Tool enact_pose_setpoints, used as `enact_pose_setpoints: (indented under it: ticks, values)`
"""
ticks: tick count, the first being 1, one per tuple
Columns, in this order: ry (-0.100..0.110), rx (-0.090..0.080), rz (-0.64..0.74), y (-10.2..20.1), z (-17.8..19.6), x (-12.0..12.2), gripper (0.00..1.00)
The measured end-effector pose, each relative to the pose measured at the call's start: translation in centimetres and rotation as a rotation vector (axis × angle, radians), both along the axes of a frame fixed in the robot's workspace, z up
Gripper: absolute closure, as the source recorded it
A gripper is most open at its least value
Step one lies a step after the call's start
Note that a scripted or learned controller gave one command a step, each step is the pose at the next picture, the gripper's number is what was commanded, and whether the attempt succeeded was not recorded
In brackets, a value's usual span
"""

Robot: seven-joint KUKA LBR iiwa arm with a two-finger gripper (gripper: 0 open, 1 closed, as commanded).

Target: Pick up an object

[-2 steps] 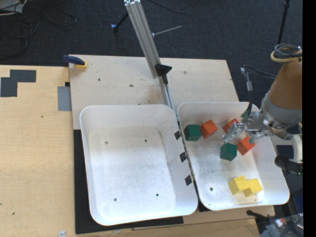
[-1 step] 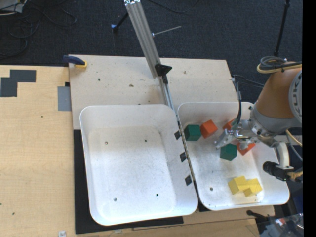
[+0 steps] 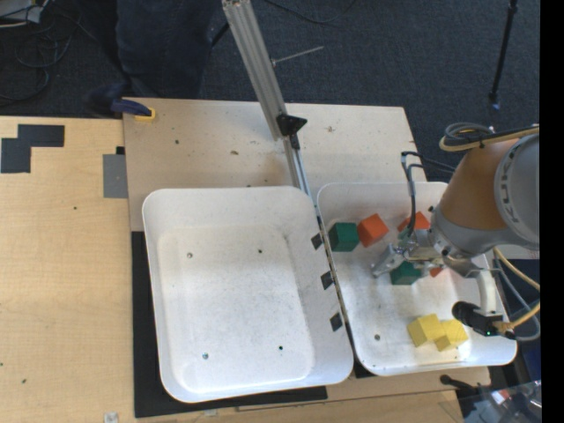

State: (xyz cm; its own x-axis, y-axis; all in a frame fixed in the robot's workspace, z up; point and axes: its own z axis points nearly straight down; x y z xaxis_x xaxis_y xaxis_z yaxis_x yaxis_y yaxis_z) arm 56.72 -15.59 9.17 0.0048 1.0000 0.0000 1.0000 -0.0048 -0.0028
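Overhead, a slanted view looks down on a pale wooden surface (image 3: 220, 144) bearing two shallow white plastic bins side by side. The left white bin (image 3: 172, 236) is the larger in view. The right white bin (image 3: 370, 337) holds several small blocks.

A grey robot arm with an orange band (image 3: 480, 196) reaches in from the right and bends down over the middle of the right bin. Its metal two-finger tool (image 3: 407, 258) sits low among the blocks, right above a dark green block (image 3: 405, 276). Whether the tool is open or closed cannot be told, because the wrist and cables cover it, and nothing can be seen held in it.

A green cube (image 3: 344, 235) lies at the left side of the right bin, near the dividing wall. An orange-red cube (image 3: 373, 228) sits just beside it on the right. Another small orange-red piece (image 3: 420, 222) shows just to the far side of the tool, partly hidden by the arm. A yellow blocky shape (image 3: 438, 332) lies at the near right of the bin, well apart from the others.

A slanted grey aluminium rail (image 3: 260, 64) rises from the far side of the surface, between the two bins.
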Motion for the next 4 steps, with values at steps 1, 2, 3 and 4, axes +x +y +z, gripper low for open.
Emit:
enact_pose_setpoints:
  ticks: [1,2,3,4]
  values:
    - [0.002,0.001,-0.007,-0.1,1.1,-0.1,1.0]
    - [-0.005,0.0,0.007,0.1,6.6,1.0,1.0]
    - [-0.006,0.0,0.007,0.5,12.7,1.1,1.0]
    - [-0.002,0.001,0.008,0.5,14.1,1.1,1.0]
